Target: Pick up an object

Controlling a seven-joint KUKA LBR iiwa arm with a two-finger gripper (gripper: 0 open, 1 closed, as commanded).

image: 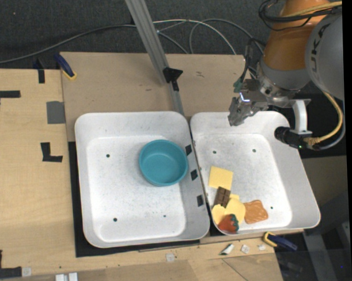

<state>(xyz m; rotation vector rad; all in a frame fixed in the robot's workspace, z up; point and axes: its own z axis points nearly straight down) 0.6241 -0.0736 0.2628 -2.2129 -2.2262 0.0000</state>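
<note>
A: Camera view, single frame. Where is the gripper (240,116)?

B: Over the far rim of the right bin (292,179), near that bin's far left corner. The arm (299,40) comes in from the right; its orange band sits above the wrist.

A: Fingers?

B: Dark and bunched together from this angle. Cannot tell whether they are wide or narrow. Nothing is seen between them.

A: Candidate objects in the right bin?

B: All clustered at the near left part of it, well apart from the gripper. Yellow square block (220,177) lies flat, farthest from the near rim. Just below it a small brown piece (222,196), touching or overlapping a second yellow piece (236,209). A red item (228,223) with a bit of green on it sits at the near edge of the cluster, against the yellow piece. An orange flat piece (255,211) lies just to the right of that, touching or very near it.

A: Left bin (93,169)?

B: One blue bowl (162,161), upright, opening up, in the right half of the bin, toward the far side.

A: Surroundings?

B: Both bins rest side by side on a tan counter (27,171), rims touching. A grey pole (152,40) slants down toward the gap between the bins. Cables (207,32) run across the dark area behind the counter.
</note>
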